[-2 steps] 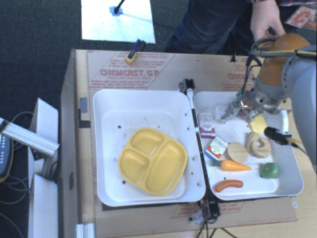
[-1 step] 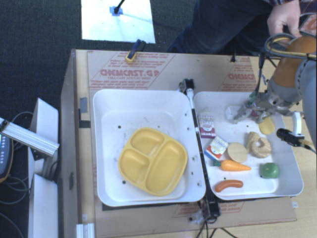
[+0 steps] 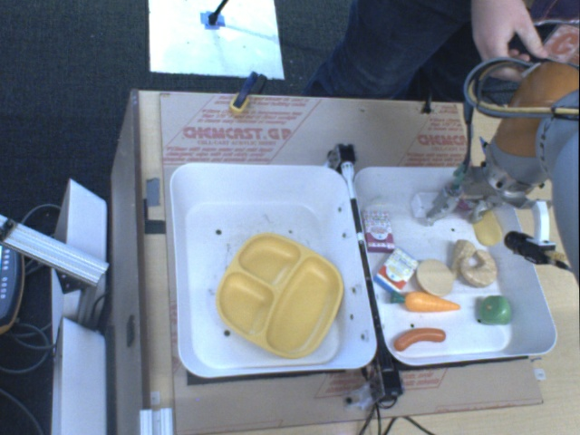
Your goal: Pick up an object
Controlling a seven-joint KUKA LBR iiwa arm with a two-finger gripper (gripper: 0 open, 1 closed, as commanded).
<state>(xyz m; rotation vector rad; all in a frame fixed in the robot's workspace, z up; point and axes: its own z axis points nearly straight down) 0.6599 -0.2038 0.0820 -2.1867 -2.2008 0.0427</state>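
My gripper (image 3: 450, 199) is low over the far part of the right bin (image 3: 535, 333), reaching in from the right under the grey arm with its orange band (image 3: 535, 107). A pale yellow piece (image 3: 488, 230) lies just to its right. Toward the front are a bagel (image 3: 475, 264), a round tan biscuit (image 3: 435, 277), a small carton (image 3: 396, 271), a carrot (image 3: 431, 304), a green fruit (image 3: 493, 311) and a sausage (image 3: 420, 338). A red and white packet (image 3: 378, 229) lies near the bin's left wall. Nothing is seen held.
The left bin (image 3: 195, 243) holds a yellow divided plate (image 3: 280, 293). A black rail (image 3: 360, 243) runs between the bins. A person's hand (image 3: 500, 27) is at the top right, behind the arm. Cables (image 3: 535, 246) hang beside the wrist.
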